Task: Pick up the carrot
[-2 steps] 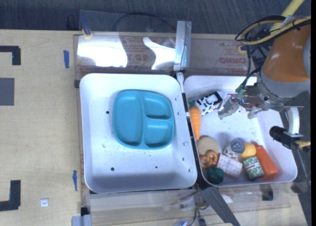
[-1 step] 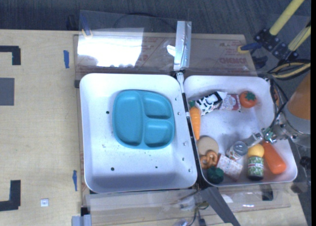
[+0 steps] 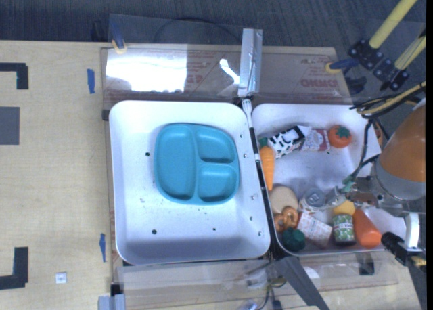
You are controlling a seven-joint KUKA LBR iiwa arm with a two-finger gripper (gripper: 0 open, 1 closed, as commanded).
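Nearest the camera, at the near rim of the right bin (image 3: 308, 114), lie a dark green vegetable (image 3: 293, 238), a small labelled bottle (image 3: 344, 229) and an orange-red bottle-shaped item (image 3: 367, 229). The carrot (image 3: 267, 166), orange with a green top, lies lengthwise against the left wall of the right bin, about midway along that wall, its green end toward the far side. It rests on the bin floor, free of any grasp. Just beyond its top sits a black-and-white patterned carton (image 3: 287, 139); further along the far wall are a pale packet (image 3: 314, 141) and a tomato (image 3: 340, 136) near the far right corner. Just near of the carrot lie a tan bread-like piece (image 3: 284, 198) and a pretzel (image 3: 286, 217), with a flat white packet (image 3: 314, 227) beside them. The arm (image 3: 406, 166), grey with an orange band, enters over the right edge of this bin; the tool (image 3: 352, 192) hangs above the bin's right half, well apart from the carrot, and whether it is open or closed cannot be told. The left bin (image 3: 128, 166) holds a blue divided plate (image 3: 197, 163) at its centre. Both bins stand on the tabletop (image 3: 47, 187), pale wood with black corner marks and blue tape tabs.
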